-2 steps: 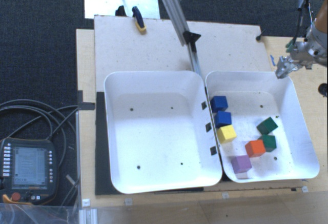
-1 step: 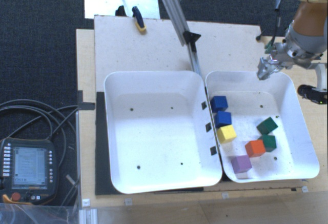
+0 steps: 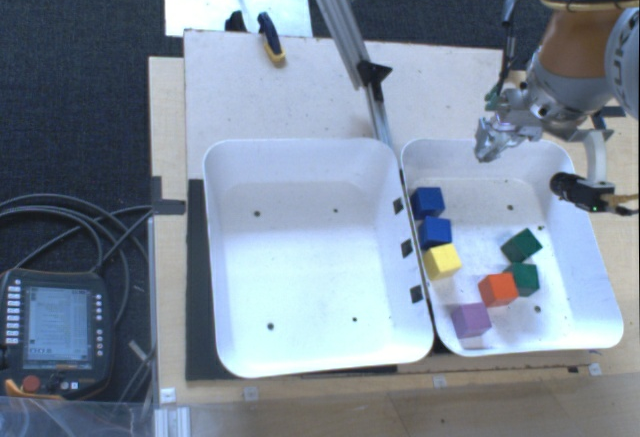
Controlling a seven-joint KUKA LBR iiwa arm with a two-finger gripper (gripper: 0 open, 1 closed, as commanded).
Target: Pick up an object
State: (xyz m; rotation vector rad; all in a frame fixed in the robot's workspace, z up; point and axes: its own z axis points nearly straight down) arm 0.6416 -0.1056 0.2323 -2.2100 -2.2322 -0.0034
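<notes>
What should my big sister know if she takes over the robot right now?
Gripper: above the far rim of the right bin, nothing seen between its fingers; open or shut is unclear.
Blocks, all in the right bin: two blue blocks and a yellow block along the left wall; two green blocks, an orange block and a purple block nearer the front.
Done: nothing picked up.
Left: lower, grip one block, lift.

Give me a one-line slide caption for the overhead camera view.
Tool above the right bin's far edge; seven coloured blocks inside, two blue along its left wall.
</notes>
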